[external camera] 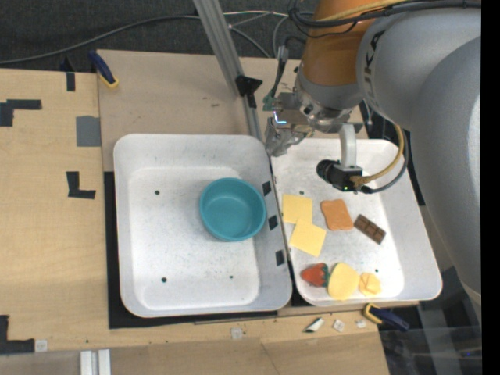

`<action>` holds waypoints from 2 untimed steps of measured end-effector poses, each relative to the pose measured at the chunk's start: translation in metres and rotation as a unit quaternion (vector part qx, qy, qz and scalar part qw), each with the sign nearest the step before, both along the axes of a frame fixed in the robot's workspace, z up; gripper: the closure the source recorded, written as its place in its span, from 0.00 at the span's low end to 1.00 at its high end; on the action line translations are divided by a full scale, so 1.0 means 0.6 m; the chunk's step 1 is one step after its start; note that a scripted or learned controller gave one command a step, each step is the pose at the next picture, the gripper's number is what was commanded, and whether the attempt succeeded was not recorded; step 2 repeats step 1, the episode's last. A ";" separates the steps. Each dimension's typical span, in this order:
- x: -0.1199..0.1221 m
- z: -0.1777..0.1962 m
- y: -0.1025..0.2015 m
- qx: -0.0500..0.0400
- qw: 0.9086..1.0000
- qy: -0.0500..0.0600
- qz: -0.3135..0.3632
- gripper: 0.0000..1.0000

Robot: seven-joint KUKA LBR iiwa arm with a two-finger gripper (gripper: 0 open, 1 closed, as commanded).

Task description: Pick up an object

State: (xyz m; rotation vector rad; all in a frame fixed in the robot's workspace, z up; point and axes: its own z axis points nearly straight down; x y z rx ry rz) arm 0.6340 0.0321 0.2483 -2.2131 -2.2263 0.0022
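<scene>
text: none legible | labels: none | brands: none | numbers: 0 readable | signs: none

The arm (422, 61) is reached in from the right, bent downward, the pincer (280, 141) hung below its orange band.

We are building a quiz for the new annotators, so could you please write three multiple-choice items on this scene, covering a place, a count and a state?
1. Where is the teal bowl?
A. in the left bin
B. in the right bin
C. on the bench outside the bins

2. How many flat yellow squares lie in the right bin?
A. none
B. two
C. five

3. How does the bowl stand?
A. upside down
B. on its side
C. upright, mouth up

Answers:
1. A, since it sits inside the left bin's white walls.
2. B, one yellow square lies above the other yellow square.
3. C, its hollow inside faces the camera.
</scene>
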 end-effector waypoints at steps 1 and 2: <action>0.002 0.001 0.091 0.000 1.000 -0.001 0.001 1.00; 0.002 0.001 0.091 0.000 1.000 -0.001 0.001 1.00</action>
